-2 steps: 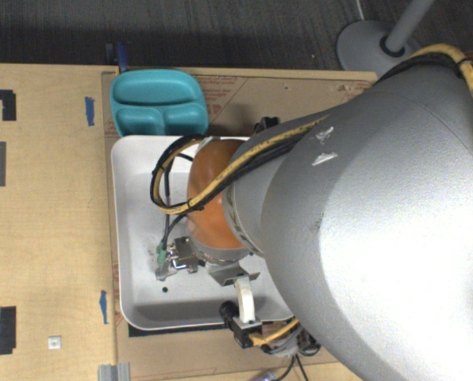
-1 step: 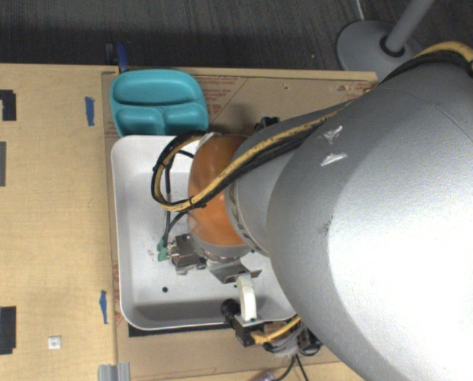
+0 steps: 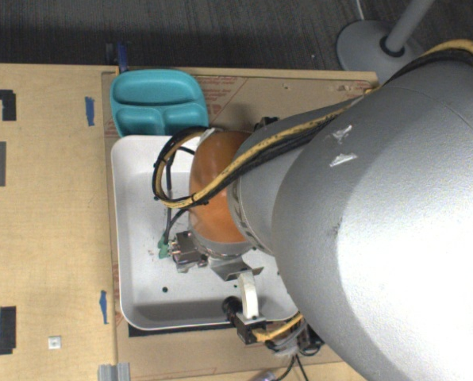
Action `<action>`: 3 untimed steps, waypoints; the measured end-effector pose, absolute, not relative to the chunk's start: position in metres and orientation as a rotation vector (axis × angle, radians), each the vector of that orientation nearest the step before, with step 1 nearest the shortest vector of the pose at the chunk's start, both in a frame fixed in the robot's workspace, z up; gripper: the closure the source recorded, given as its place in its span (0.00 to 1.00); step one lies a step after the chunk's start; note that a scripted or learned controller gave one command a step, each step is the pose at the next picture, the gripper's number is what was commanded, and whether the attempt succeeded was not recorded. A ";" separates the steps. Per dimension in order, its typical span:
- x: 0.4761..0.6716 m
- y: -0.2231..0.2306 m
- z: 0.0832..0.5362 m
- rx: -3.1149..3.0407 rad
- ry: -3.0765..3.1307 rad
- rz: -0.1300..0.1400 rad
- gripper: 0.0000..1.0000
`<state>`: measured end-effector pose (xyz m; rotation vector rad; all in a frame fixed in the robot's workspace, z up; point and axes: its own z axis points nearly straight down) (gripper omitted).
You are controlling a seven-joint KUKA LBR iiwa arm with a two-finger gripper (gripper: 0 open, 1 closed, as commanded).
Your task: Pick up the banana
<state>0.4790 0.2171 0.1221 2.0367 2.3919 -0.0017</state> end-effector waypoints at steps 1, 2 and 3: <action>0.479 0.217 0.132 2.036 2.392 -0.002 1.00; 0.479 0.218 0.141 2.035 2.393 -0.003 1.00; 0.479 0.218 0.151 2.034 2.394 -0.003 1.00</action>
